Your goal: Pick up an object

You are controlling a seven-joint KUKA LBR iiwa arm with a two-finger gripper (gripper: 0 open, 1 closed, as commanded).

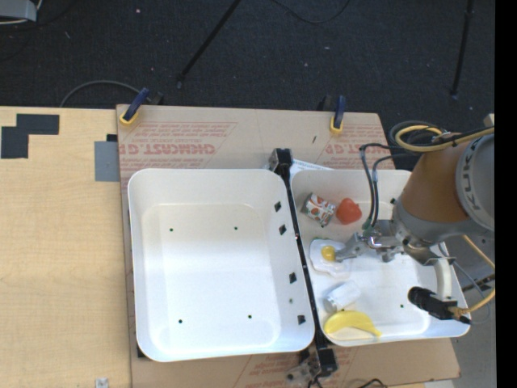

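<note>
Nearest us, along the right bin's point(388, 323) front edge, lies a banana point(352, 323), with a small white piece point(342, 296) just behind it. Toward that bin's left wall we see our gripper point(338, 255) low over a fried egg point(326, 256); we cannot tell how wide it is set. Farther back sit a can point(318, 209) and a red fruit point(348, 210). We judge the flat egg may slip, giving little to pinch.
</note>
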